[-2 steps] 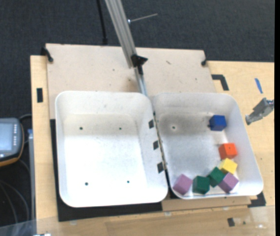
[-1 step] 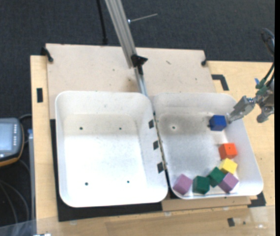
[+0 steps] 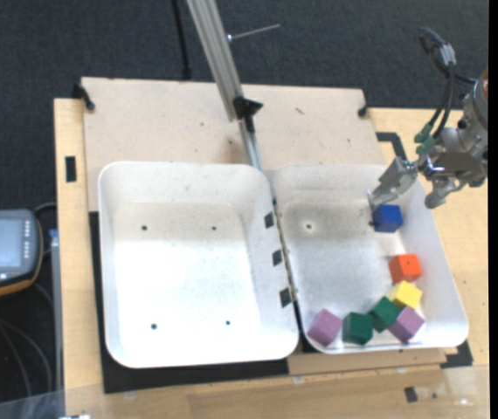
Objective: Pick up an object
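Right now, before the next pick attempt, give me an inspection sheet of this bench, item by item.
Surface: wooden bench bearing two shallow white bins, left bin and right bin, side by side.
Job's things: all in the right bin: blue cube, orange cube, yellow cube, two green cubes, two purple cubes.
Clutter: nothing seen.
Grippers: gripper hangs over the right bin's far corner, one finger just above the blue cube; whether it holds the cube cannot be told.
Cables: dark cables along the arm.
Surroundings: metal mast, grey device, dark carpet.
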Controlling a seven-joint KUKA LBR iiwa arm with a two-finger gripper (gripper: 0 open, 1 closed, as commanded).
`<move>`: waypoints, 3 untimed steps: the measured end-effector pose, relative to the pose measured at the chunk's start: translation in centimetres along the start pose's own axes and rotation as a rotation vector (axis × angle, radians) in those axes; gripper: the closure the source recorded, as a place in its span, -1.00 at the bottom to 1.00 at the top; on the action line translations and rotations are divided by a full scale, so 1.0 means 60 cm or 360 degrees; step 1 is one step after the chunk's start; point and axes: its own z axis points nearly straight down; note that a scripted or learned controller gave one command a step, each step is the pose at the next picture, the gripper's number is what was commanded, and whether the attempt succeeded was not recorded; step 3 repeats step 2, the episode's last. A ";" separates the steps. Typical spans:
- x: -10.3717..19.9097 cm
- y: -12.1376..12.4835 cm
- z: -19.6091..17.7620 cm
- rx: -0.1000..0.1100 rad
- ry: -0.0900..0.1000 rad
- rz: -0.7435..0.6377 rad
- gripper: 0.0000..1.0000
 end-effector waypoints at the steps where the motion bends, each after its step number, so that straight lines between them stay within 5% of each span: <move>1: 0.158 0.076 -0.054 0.0005 0.0002 -0.0001 -1.00; 2: 0.221 0.156 0.191 0.0023 -0.0004 0.0006 -1.00; 3: 0.221 0.156 0.191 0.0023 -0.0004 0.0006 -1.00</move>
